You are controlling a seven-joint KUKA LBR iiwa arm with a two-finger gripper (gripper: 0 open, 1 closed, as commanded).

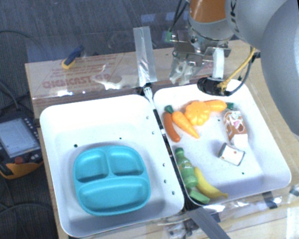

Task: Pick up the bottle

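The bottle (185,168) is small and green. It lies along the left wall of the right bin (268,150), its cap pointing to the far side, with a yellow banana (208,189) against its near end. My gripper (185,74) hangs over the far rim of the right bin, well beyond the bottle. It is open and nothing is between its fingers.
Two orange carrots (177,125), an orange-yellow toy (200,111), a brown-and-white carton (234,125) and a small white box (233,155) share the right bin. A blue divided plate (111,179) sits in the left bin (60,159). A teach pendant (8,142) lies on the floor at left.
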